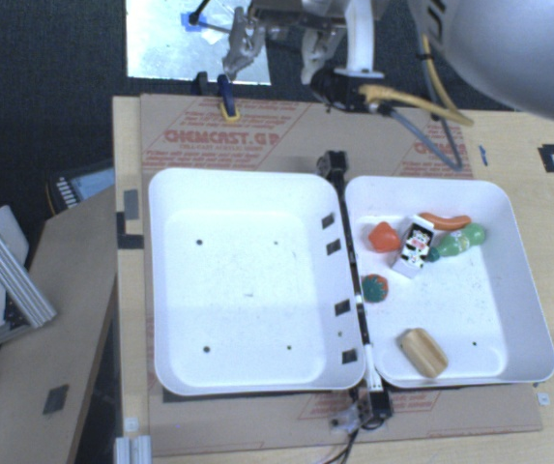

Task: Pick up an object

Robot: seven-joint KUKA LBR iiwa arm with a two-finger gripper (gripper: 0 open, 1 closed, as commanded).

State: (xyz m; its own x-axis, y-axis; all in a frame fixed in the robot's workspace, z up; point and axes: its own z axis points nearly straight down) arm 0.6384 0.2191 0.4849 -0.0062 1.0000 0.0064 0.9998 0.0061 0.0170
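The right bin [523, 341] holds several small items: an orange chunk [385, 237], a white and black box [415, 245], a long orange piece [446, 221], a green piece [456, 242], a green and red ball [375, 287] and a tan bread-like piece [422, 352]. My gripper [277, 58] hangs high at the top of the view, beyond the far rims of both bins and well away from the items. Its fingers [239, 50] stand apart, open, with nothing between them.
The left bin [160, 259] lies beside the right one, with a black clip strip [349, 278] along the shared rim. Yellow and grey cables [412, 104] trail from the wrist. A metal plate [170, 27] lies at the back left.
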